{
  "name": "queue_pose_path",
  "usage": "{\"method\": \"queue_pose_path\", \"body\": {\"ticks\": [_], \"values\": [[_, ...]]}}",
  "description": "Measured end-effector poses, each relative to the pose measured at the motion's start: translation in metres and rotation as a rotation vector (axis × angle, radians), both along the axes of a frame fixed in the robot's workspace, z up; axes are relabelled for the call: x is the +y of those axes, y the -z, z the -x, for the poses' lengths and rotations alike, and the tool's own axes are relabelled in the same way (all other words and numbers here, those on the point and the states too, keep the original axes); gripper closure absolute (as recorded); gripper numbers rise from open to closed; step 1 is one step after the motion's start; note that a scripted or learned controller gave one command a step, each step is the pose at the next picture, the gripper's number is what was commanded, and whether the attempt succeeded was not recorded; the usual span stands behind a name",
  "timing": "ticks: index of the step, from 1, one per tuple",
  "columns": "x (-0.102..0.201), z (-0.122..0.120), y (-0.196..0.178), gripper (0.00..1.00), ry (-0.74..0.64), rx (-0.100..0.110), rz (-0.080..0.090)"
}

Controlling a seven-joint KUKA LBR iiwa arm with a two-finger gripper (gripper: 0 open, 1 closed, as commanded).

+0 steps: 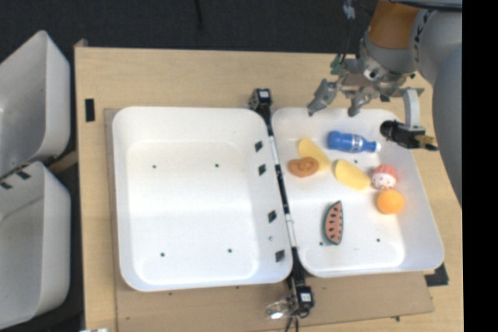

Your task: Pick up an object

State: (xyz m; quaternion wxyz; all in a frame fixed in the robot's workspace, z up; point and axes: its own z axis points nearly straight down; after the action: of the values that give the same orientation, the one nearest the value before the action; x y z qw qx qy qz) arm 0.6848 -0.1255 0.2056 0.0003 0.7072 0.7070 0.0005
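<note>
My gripper point(339, 105) hangs over the far edge of the right bin point(416, 256), its two grey fingers spread apart with nothing between them. Just below it in the bin lies a blue bottle point(350, 141) on its side. To the left of the bottle are a yellow banana-like piece point(313, 149) and an orange-brown pretzel-like piece point(303, 166). A second yellow piece point(352, 174), a small pink and white toy point(383, 178) and an orange ball point(390, 202) sit to the right. A watermelon slice point(333, 223) lies nearer the front.
The left bin point(140, 260) stands beside the right one, joined by a clipped divider point(277, 190). White containers point(31, 167) stand off the bench at the left. The arm's orange band point(408, 0) looms above the right bin's far corner.
</note>
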Motion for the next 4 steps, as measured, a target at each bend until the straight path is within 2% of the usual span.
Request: {"method": "queue_pose_path", "body": {"ticks": [1, 2, 3, 4], "values": [[0.021, 0.085, 0.111, 0.0, 0.001, 0.014, -0.002], [0.026, 0.029, 0.104, 0.0, -0.004, -0.004, 0.002], [0.017, 0.126, 0.105, 0.0, 0.003, 0.008, 0.001], [0.026, 0.027, 0.095, 0.0, -0.005, -0.009, 0.002]]}}
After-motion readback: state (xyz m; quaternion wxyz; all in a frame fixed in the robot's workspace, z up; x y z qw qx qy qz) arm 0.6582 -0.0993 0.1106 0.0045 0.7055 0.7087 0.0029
